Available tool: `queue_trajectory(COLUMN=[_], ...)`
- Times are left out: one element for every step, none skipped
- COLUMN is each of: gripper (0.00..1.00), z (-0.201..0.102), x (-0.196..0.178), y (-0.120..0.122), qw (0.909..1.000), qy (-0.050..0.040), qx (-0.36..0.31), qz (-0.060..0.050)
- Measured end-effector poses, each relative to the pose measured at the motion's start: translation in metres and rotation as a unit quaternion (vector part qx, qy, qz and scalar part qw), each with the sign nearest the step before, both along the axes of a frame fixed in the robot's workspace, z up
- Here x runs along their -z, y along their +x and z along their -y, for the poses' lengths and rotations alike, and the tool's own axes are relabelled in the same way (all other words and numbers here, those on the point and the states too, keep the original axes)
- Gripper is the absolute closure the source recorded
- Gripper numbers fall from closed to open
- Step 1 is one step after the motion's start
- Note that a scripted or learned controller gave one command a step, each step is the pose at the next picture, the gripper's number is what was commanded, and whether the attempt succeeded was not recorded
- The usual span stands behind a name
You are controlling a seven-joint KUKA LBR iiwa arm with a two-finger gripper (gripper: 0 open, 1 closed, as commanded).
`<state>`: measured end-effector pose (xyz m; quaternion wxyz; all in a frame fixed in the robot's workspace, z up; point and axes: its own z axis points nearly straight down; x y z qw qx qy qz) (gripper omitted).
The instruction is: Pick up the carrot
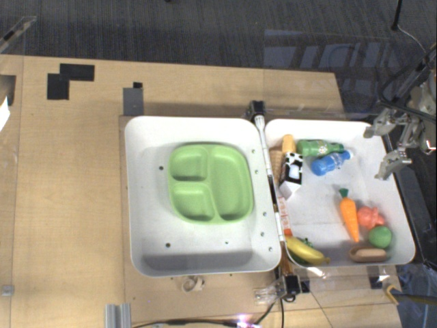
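The carrot (349, 214), orange with a green top, lies in the right bin (321, 203) toward its front right, its top pointing to the back. My gripper (383, 147) hovers over the bin's back right corner, well behind and to the right of the carrot. Its two grey fingers (387, 166) stand apart with nothing between them, so it is open.
A pink toy (371, 217) and a green ball (380, 236) crowd the carrot's right side, with a brown sausage (367, 254) in front of it. A banana (305, 251), blue bottle (330, 162), green bottle (317, 147) and black-and-white carton (292, 169) lie further left. The left bin (147, 244) holds a green divided plate (208, 183).
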<state>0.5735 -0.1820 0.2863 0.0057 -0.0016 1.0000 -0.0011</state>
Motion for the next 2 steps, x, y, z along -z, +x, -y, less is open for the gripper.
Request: queue_trajectory(gripper=[0.0, 0.0], z=[0.004, -0.017], x=[0.138, 0.182], y=[-0.066, -0.083], qw=[0.9993, 0.9986], qy=[0.0018, 0.0003], qx=[0.037, -0.052], qz=[-0.006, -0.001])
